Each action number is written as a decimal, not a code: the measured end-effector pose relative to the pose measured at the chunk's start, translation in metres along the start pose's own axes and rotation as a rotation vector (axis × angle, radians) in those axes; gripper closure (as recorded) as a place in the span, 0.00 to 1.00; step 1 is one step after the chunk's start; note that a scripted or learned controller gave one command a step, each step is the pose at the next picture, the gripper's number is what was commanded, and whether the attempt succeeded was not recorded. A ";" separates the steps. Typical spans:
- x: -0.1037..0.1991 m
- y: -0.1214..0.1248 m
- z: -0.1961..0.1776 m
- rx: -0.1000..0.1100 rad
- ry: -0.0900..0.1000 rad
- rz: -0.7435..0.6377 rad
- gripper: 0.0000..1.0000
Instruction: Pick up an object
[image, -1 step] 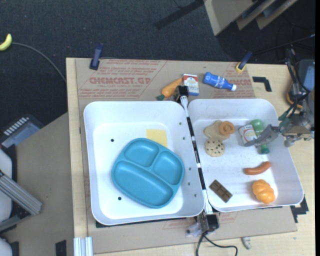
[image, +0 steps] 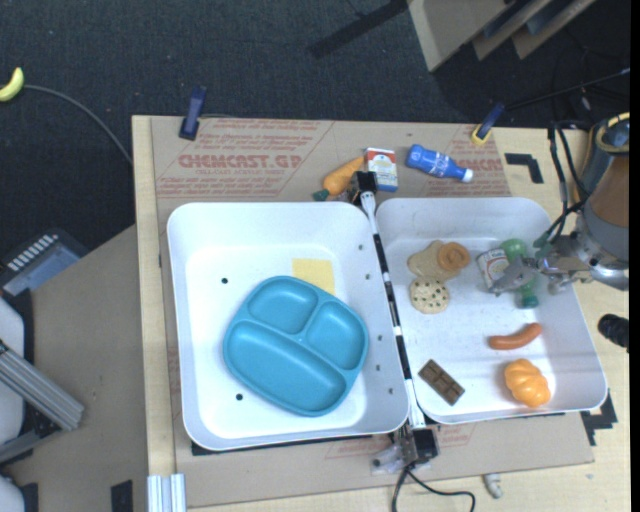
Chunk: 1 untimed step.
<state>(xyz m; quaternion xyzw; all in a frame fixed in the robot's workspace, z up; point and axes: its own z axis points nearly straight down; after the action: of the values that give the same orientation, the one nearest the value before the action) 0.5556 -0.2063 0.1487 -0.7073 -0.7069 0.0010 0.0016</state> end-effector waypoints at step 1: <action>-0.004 0.071 0.065 -0.004 0.002 -0.003 0.00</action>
<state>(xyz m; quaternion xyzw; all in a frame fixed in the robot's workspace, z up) 0.6261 -0.2105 0.0839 -0.7064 -0.7078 -0.0008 0.0009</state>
